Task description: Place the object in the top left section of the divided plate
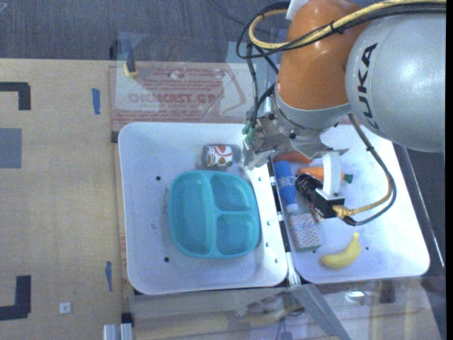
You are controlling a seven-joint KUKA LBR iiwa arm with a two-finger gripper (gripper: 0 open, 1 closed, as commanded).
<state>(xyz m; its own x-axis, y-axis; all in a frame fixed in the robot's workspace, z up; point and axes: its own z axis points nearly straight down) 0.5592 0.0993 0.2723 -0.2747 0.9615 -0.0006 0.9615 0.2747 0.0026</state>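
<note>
1. White bins: two, side by side on the wooden table [56,204]: left bin [141,190], right bin [396,246].
2. Left bin holds two things: one teal divided plate [190,214] and one can [218,156].
3. Divided plate: one, flat, about mid-bin, three sections, a large one on the left and two smaller ones stacked on the right.
4. Can: one, red, white and green label, on its side on the bin floor just above the plate's top edge, near it but outside it, in none of the sections.
5. Right bin holds four loose things that can be counted, all crowded toward its left side.
6. Blue bottle [287,184]: one, lying along the wall shared with the left bin.
7. Orange item [310,170]: one, just right of the bottle's top and partly hidden by the arm, so what it is can't be made out.
8. Patterned packet [304,231]: one, small and flat, below the bottle.
9. Banana [341,252]: one, yellow, curved, lower right of the packet and apart from it.
10. Gripper [253,151]: one, hanging over the shared wall between the bins, just right of the can.
11. Grip state: wrist blocks the view, so released or clenched can't be made out; nothing seen in its grasp.
</note>
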